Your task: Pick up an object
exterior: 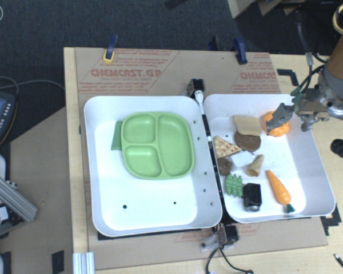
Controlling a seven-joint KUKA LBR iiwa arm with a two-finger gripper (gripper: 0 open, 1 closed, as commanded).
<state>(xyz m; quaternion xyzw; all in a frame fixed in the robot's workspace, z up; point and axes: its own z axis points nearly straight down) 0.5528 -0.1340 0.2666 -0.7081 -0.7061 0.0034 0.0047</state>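
Observation:
My gripper [293, 119] hangs over the upper right of the right bin [323, 178], its fingers spread apart and open. A small orange fruit [276, 129] lies at the left finger [280, 115], partly under it and not between the two fingers. Further left in the same bin lie a tan bread piece [246, 123], a brown round cookie [248, 141] and a waffle wedge [224, 147]. Lower down are a carrot [279, 188], a tan chunk [255, 165], a small brown lump [224, 165], a green leafy toy [234, 185] and a black block [252, 196].
The left bin [100, 170] holds a green divided plate [157, 144]. A black bracket [195, 88] sits at the top of the seam between the bins. The arm's grey wrist [338, 90] comes in from the right edge.

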